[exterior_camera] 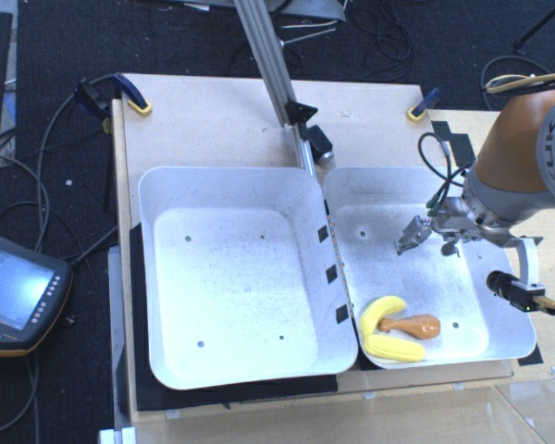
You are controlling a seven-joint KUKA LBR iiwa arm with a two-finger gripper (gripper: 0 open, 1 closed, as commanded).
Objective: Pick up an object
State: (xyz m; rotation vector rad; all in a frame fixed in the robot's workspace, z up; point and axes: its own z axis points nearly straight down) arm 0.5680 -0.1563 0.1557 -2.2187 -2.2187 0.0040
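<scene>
At the lower right of the frame, in the right bin (462, 276), lay a banana (386, 326) and a drumstick (414, 326) — light, smooth toys, best gripped mid-body — while the tool (409, 239) hovered above, grip state unclear.

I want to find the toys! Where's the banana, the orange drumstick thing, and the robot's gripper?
Banana (381, 311): camera view, on its upper yellow curve, right bin.
Orange drumstick toy (416, 326): camera view, on its fat middle, against the banana.
Gripper (409, 240): camera view, at its tip, above the right bin.
</scene>
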